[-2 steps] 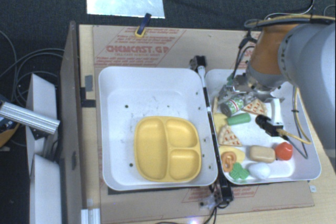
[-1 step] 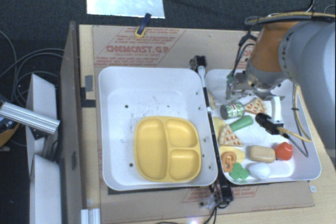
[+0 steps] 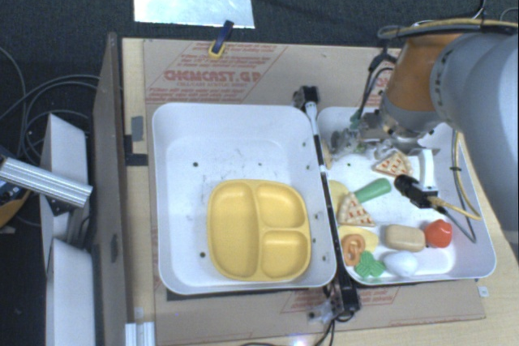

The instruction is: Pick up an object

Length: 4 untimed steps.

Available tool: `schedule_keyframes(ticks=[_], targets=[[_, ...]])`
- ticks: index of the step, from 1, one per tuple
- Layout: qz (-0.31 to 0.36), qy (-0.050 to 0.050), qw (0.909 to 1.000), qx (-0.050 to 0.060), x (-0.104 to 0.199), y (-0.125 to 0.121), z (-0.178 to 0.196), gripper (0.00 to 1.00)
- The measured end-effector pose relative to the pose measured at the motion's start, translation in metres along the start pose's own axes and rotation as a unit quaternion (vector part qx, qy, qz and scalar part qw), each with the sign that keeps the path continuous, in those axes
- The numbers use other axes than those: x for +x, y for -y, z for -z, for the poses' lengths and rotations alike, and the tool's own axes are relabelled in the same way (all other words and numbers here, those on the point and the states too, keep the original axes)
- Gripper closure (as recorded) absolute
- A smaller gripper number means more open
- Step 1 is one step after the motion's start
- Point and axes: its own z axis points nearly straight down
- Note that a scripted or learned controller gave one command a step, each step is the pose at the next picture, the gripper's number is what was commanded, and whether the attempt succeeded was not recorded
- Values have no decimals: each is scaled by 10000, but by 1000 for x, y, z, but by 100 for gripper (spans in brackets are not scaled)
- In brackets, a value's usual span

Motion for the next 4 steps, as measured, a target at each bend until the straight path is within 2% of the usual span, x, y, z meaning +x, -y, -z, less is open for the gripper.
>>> schedule_keyframes(ticks=[1,2,3,4], targets=[[18,-4,10000,-2,-3,-38,-11,0],[24,-1,10000,-16,-3,-38,2,100],[42,-17,10000,-15,65,-26,95,100],[26,-15,10000,29,93,51,135,100]])
